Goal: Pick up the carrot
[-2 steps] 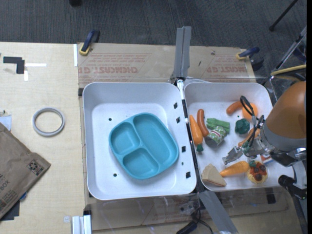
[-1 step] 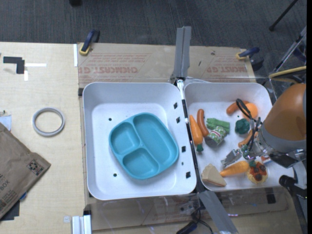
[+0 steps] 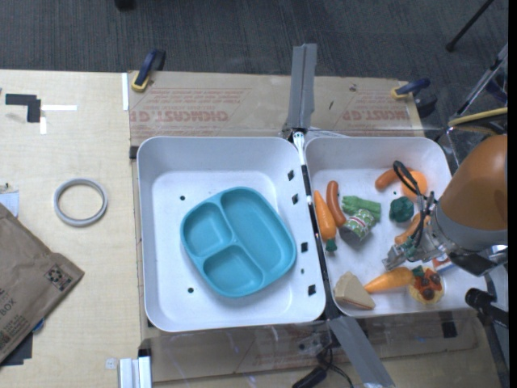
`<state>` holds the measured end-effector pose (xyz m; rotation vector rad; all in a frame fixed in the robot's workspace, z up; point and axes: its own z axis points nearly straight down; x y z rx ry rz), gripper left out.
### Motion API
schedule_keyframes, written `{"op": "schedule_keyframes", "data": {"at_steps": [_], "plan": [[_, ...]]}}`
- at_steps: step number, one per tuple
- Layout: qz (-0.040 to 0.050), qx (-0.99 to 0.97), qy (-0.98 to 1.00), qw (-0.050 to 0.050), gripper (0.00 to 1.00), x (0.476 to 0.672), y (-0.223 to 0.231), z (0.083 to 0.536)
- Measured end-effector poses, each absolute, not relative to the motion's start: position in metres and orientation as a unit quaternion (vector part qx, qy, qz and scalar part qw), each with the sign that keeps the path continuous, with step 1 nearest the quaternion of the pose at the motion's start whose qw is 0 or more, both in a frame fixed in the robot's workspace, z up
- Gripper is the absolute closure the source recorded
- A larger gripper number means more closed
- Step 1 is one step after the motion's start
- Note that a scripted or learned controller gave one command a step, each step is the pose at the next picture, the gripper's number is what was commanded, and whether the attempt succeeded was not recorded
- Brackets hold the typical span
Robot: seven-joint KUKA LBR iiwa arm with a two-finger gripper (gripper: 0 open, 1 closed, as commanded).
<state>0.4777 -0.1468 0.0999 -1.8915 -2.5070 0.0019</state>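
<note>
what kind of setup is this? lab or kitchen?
Most likely a robotics lab bench, not a kitchen. Two white bins sit on cardboard held by clamps, the food in the right bin looks like toys, such as the carrot, and a robot arm reaches in over carpet.

A robot lab: two white bins [image 3: 153,217] sit on a cardboard-covered desk [image 3: 210,103] held by clamps [image 3: 148,67], with grey carpet [image 3: 242,14] and a tape roll [image 3: 81,201].

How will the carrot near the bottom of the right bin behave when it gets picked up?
The carrot is tapered and round, so it may roll or pivot if nudged. It looks like smooth plastic, probably light and rigid but slippery. The pincer hangs just above it.
</note>
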Motion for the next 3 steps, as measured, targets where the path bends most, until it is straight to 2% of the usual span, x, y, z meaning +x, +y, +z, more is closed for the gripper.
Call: {"op": "schedule_keyframes", "data": {"at_steps": [1, 2, 3], "plan": [[0.0006, -0.603, -0.798, 0.001, 0.00, 0.478, -0.147, 0.100], [0.0007, -0.610, -0.793, 0.001, 0.00, 0.477, -0.141, 0.091], [0.0000, -0.624, -0.781, 0.000, 0.00, 0.478, -0.213, 0.136]]}}
